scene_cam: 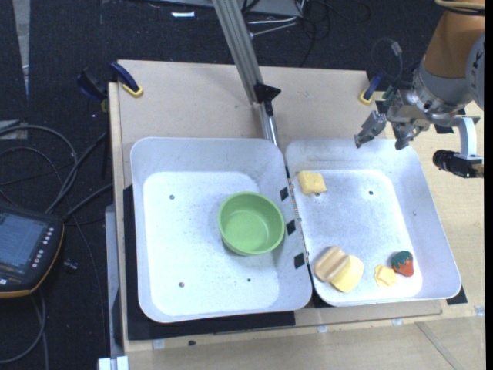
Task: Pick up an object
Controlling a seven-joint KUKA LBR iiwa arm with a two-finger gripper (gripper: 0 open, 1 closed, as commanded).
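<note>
Bench with two bins; jaws (383, 133) spread, empty, above right bin (431, 206) rim; risks clipping rim when descending toward yellow block (311, 183).

Gripper (387, 133) hovers over right bin's (431, 206) far rim, fingers (368, 132) spread, nothing between them. Yellow block (312, 183) below-left of the fingers; yellow pieces (340, 268) and red-green toy (402, 263) well below. Green bowl (251, 223) far left, in left bin (154, 206).

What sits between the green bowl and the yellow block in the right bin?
Only the bins' adjoining rims separate the green bowl and yellow block.
</note>
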